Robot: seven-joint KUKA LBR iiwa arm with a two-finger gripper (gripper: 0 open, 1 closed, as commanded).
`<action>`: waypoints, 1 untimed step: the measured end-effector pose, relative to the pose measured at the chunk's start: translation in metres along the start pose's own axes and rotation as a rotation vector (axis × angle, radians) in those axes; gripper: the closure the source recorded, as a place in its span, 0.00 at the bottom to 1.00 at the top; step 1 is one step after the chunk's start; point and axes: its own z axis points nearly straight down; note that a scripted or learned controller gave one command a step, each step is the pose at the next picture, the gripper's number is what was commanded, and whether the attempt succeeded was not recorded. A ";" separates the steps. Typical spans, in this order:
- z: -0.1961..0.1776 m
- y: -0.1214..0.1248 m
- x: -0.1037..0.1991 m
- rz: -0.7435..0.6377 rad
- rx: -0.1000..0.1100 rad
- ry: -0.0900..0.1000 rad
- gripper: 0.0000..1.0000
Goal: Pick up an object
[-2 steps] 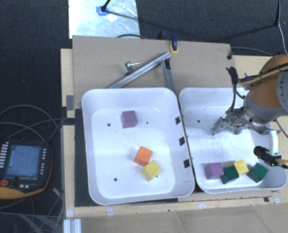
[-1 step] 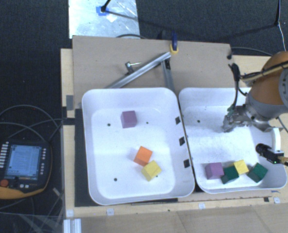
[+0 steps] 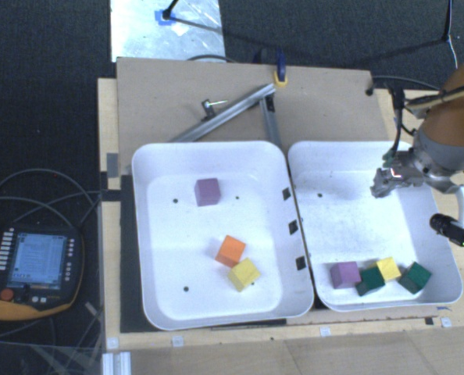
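White left bin point(image 3: 150, 233) holds three blocks; right bin point(image 3: 326, 170) holds four.

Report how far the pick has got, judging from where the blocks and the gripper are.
Done: nothing looks lifted. The purple block, orange block and yellow block lie in the left bin; four more blocks sit along the near edge of the right bin. In hand: the gripper is over the right bin's far side, apart from those blocks. Left: reach a block, grasp it and lift.
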 end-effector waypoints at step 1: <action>-0.062 -0.004 0.004 -0.001 -0.001 0.000 1.00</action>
